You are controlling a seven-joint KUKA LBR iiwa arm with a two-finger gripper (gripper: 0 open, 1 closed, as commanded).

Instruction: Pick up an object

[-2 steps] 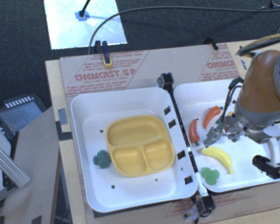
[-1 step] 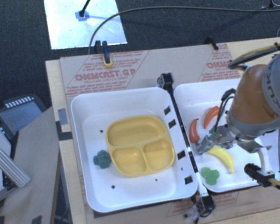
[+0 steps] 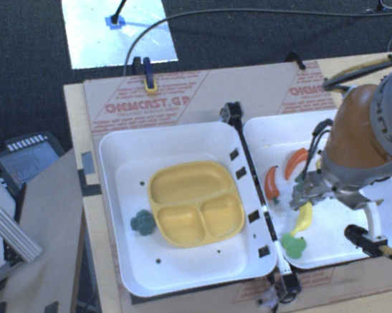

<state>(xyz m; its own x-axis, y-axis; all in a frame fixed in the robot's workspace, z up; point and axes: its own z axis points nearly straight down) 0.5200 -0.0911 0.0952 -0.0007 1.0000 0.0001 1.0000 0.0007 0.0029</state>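
Two glossy white plastic bins (image 3: 115, 199) sit on matt printed cardboard (image 3: 194, 91). Inside the left bin lies a smooth yellow plastic tray (image 3: 192, 203); behind the cardboard, a shiny metal plate (image 3: 116, 26).

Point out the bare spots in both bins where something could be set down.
Left bin: bare floor behind the yellow tray, and in front of it beside the dark broccoli. Right bin: bare far-left corner; crowded around the gripper, peppers, banana and light broccoli.

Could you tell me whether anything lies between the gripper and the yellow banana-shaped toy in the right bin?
Nothing visible does. The gripper hangs directly over the upper end of the yellow banana-shaped toy in the right white bin. The red pepper-shaped toy and the green broccoli-shaped toy lie off to its sides.
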